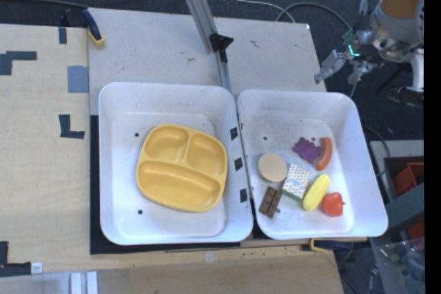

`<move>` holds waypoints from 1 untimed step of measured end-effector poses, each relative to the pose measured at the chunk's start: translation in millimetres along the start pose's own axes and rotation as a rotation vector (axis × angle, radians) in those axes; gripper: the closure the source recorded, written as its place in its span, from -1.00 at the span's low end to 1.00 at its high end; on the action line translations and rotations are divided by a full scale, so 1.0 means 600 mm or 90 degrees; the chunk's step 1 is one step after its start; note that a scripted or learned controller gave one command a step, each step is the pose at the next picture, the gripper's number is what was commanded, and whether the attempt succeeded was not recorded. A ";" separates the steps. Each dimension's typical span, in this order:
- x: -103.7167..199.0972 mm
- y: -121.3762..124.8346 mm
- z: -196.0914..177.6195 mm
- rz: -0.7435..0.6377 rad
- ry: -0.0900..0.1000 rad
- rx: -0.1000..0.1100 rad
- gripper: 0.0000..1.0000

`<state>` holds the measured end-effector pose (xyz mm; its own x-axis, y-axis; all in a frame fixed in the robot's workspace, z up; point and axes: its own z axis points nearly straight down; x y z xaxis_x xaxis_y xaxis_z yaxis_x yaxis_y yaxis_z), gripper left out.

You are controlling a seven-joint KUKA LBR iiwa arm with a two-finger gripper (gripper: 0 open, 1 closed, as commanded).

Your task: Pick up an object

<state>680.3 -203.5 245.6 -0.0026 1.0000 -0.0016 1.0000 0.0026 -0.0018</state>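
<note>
The arm is hanging above the far right corner of the desk [158, 45], its pincer [342, 67] sitting just outside the back rim of the right bin [358, 148], with nothing between the two prongs. The prongs are standing apart, splayed toward the bin.

The candidates for picking are all lying in the right bin, bunched toward its near half: a purple grape cluster [306, 149] touching a small sausage [325, 152], a tan round cracker [272, 167], a patterned white cube [297, 180], a chocolate bar [270, 202], a yellow corn cob [315, 191] and a red tomato [333, 204] just beside it. The left bin [117, 148] is carrying a yellow divided plate [182, 167].

The crowding is looking like the main hazard. The cube, corn and tomato are pressing close together, so a descending prong is likely landing on a neighbour rather than slipping beside the target, shoving the pile or closing on two pieces at once. The cracker and chocolate bar are lying flat and low, so the prongs may be scraping the bin floor and sliding over them. The rounded tomato and corn may be squirting out sideways under an off-centre squeeze.
</note>
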 end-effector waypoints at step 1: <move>0.007 -0.017 0.086 0.000 0.001 0.003 -1.00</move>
<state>670.0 -199.6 194.1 -0.0025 1.0000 -0.0002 1.0000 0.0025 -0.0063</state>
